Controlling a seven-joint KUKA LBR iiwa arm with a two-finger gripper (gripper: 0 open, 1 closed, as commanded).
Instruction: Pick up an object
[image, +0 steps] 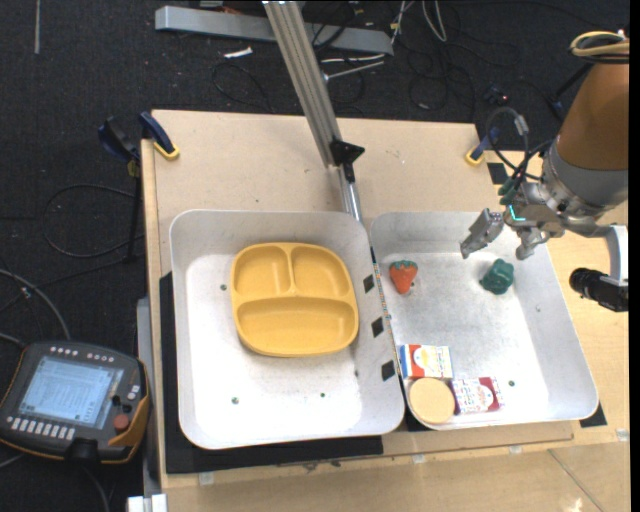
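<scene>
Fingers: you see the gripper (503, 238) hanging over the far end of the right bin (560, 350) with its fingers (482, 233) spread apart and nothing between them.
Left bin: the yellow tray (295, 298) with its three compartments lies flat in the left bin (200, 400), well apart from the gripper; you would have to cross the divide to reach it, and its broad rim looks a poor fit for two fingers.
Strawberry: the small red toy strawberry (403, 276) sits near the right bin's left wall; if you go for it, a finger may catch that wall.
Cartons and disc: the two small cartons (425, 359) (476, 394) and the tan disc (432, 400) crowd together at the near edge, touching or nearly so; a descent there risks pushing a neighbour instead of closing on one piece.
Green block: the green block (497, 276) lies just below the gripper, the nearest candidate.
Main risk: the block looks small and lumpy, so if you come down off centre one finger may land on top or nudge it aside, and the fingers would close on air.
</scene>
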